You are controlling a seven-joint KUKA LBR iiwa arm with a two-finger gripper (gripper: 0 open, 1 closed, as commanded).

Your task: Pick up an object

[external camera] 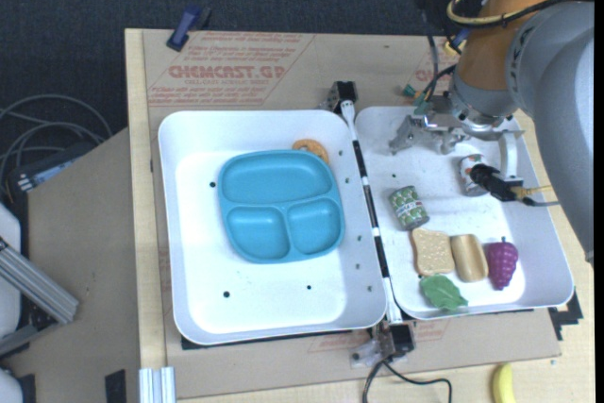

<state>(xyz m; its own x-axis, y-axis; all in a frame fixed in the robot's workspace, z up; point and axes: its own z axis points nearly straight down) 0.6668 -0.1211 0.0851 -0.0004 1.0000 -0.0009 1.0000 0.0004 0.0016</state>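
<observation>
Lying nearest the camera in the right white bin (pixel 557 283), a green leafy toy (pixel 442 293) is seen, with a tan toast slice (pixel 432 250), a beige bread roll (pixel 468 257) and a purple grape bunch (pixel 501 261) set in a row just behind it. A green patterned can (pixel 408 206) is found on its side further back, near the divider. In the left white bin (pixel 189 222), a blue 3-compartment plastic tray (pixel 279 204) is placed centrally, with an orange ring-shaped toy (pixel 310 148) touching its far edge. At the right bin's far end the gripper (pixel 440 129) is positioned low, nothing between it; how far it is spread cannot be told.
</observation>
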